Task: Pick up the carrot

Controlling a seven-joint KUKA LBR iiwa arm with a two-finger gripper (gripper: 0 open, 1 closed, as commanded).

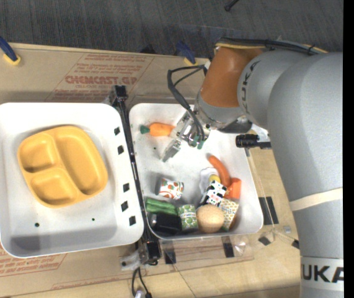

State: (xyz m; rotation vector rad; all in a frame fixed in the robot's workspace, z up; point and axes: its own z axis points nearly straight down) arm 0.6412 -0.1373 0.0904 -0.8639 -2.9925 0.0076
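Camera view, looking down at a slant on the counter (71, 64):

- Hand (178, 143): hanging over the upper middle of the right bin (141, 166), reaching in from the grey arm (300, 104) with its orange band (226, 76). Two fingers are showing, one pale finger (171, 149) slanting down-left toward the bin floor, the other lying closer to the wrist; they are standing apart, with nothing seen between them. Whether the lower fingertip is touching the bin floor cannot be told.
- Carrot (159, 129): lying on the floor of the right bin near its upper left corner, orange body with a green top pointing left. It is sitting just beside the hand, to the hand's upper left, not between the fingers.
- Other contents of the right bin: an orange-red item (221, 169) lying to the lower right of the hand; a small printed cup (171, 189) lying on its side near the middle; a cluster of small items along the lower edge, among them a tan round one (209, 218) and a black-and-white patterned one (214, 194).
- Left bin (3, 166): carrying a yellow divided tray (62, 164), well apart from the hand
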